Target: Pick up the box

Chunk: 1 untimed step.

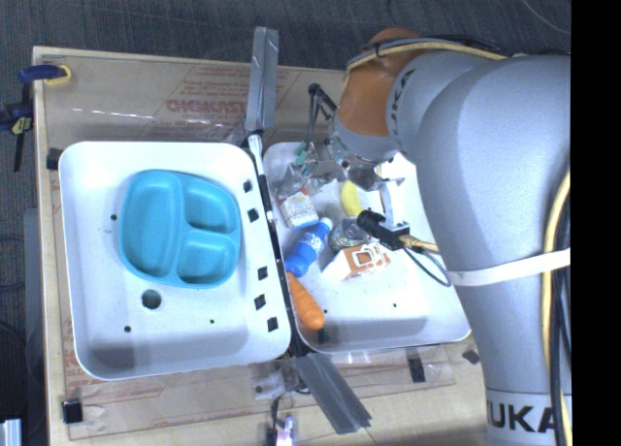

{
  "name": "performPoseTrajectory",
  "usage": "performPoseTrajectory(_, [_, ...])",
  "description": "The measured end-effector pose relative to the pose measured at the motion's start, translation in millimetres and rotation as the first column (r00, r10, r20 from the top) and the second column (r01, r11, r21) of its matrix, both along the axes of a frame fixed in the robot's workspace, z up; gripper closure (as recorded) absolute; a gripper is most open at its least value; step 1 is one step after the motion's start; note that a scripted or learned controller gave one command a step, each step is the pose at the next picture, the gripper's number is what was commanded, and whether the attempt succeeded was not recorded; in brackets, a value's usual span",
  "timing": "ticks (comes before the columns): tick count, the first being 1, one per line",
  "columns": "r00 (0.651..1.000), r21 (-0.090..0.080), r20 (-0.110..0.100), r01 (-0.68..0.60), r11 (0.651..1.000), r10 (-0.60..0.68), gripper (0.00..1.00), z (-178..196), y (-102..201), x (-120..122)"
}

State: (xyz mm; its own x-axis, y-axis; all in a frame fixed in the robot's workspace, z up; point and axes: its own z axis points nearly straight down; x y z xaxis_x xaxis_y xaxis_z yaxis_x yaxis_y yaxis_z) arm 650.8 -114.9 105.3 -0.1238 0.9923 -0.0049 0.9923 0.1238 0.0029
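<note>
A small white and orange box [363, 260] lies tilted in the right bin [408, 323], near its middle. My gripper [318, 167] hangs under the orange wrist band at the far left of that bin, among clutter, above and to the left of the box. It is well apart from the box, and nothing can be made out in its grasp. The grey arm covers the bin's right side.
Beside the box lie a blue bottle [308, 246], a white packet [298, 209], a yellow item [349, 196] and a dark can [344, 234]. An orange carrot [307, 305] rests by the divider. The left bin [87, 337] holds a blue divided tray [180, 227].
</note>
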Motion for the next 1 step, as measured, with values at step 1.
performPoseTrajectory(1, [0.998,0.003,-0.003,-0.063,0.998,0.063,1.00,87.5,67.3,-6.1])
